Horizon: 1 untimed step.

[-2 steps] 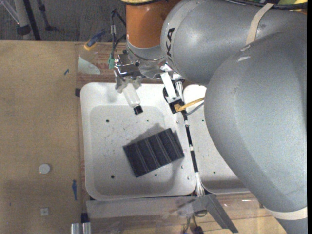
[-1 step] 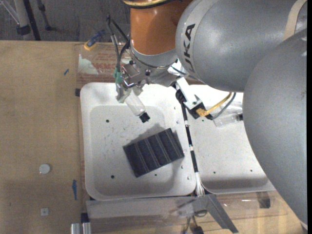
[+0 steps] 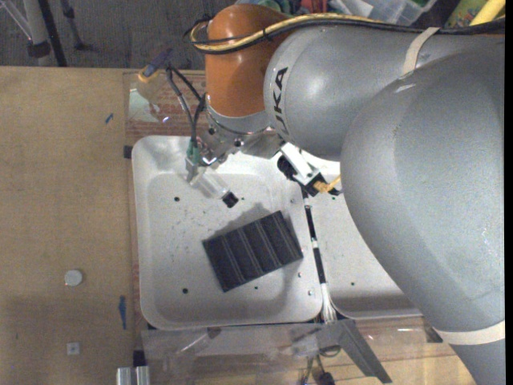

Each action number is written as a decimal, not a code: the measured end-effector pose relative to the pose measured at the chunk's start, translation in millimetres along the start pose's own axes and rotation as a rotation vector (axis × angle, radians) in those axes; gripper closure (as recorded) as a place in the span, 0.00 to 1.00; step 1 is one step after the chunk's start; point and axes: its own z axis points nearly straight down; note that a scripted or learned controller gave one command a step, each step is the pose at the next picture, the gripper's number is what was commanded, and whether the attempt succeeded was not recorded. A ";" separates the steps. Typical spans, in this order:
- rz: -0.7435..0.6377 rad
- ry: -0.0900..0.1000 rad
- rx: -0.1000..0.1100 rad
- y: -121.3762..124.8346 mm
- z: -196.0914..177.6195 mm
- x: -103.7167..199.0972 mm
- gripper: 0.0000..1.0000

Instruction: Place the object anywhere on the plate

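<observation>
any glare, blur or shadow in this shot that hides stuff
Camera view: overhead light leaves bright sheen on the grey arm and washes out the white bin floor; the dark ridged plate stays crisp with a soft shadow at its edge; the gripper looks small and slightly blurred, so its state is unclear; the arm's bulk hides most of the right bin.

The one camera sits fixed above the bench and looks down at a slant. The shallow white plastic bin on the left lies fully in view near the middle, while the big grey arm with its orange band swings in from the right, close under the lens. Tan bench top spreads to the left, with clutter beyond the far edge.
</observation>
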 end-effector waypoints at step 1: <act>0.001 0.000 -0.005 1.2 -11.1 -0.2 1.00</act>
